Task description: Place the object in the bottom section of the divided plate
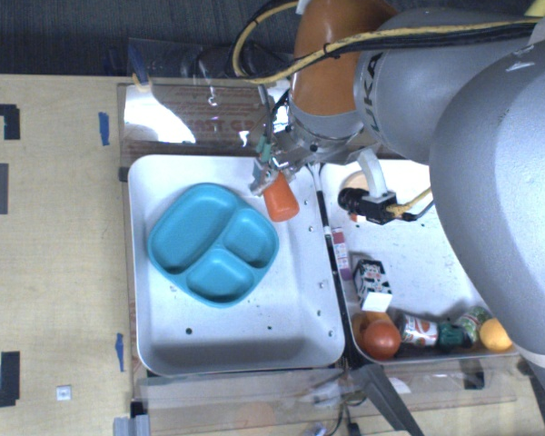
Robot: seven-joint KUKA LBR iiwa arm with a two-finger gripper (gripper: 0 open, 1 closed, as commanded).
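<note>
While the arm hangs over the left bin (163, 334), the gripper (266, 166) sits just past the upper right edge of the blue divided plate (213, 242). Its fingers look closed on the top of an orange object (280, 198), which hangs clear of the plate. Judged step: carry phase, object grasped, not yet placed. Next move calls for travel down-left until the object is over the bottom section (220, 275), then lowering and release. Right bin (409, 243) holds assorted items, untouched.

Orange object (281, 199) tilted beside blue divided plate (214, 242) in left white bin.
</note>
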